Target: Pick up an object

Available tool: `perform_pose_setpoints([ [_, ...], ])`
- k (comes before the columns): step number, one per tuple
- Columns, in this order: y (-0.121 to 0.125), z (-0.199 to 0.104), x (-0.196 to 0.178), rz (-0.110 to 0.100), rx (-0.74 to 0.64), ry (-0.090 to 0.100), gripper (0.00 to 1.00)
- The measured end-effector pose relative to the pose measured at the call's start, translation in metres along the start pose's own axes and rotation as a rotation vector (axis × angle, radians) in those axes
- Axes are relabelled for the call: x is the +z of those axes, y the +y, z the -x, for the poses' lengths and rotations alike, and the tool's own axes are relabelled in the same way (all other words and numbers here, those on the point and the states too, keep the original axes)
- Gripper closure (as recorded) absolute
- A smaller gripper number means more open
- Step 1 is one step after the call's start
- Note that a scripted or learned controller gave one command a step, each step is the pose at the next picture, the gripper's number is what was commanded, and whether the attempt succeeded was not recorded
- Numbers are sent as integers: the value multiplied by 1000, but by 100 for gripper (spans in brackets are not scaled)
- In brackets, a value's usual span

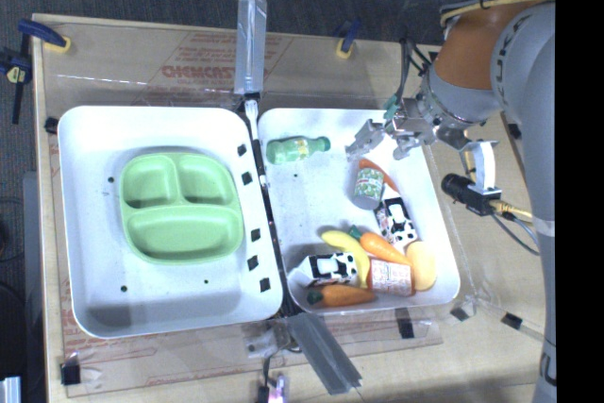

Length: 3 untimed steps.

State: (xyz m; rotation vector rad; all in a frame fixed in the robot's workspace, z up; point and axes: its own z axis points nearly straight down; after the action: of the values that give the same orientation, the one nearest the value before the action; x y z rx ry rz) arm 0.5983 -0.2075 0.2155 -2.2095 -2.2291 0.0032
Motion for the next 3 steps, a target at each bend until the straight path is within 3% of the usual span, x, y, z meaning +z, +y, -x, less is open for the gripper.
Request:
perform_pose_setpoints([
  [1,-30,3,91,12,-60,-6,0],
  [2,43,2,122,4,-44,0,0],
  [3,-51,3,33,1,-126,0,0],
])
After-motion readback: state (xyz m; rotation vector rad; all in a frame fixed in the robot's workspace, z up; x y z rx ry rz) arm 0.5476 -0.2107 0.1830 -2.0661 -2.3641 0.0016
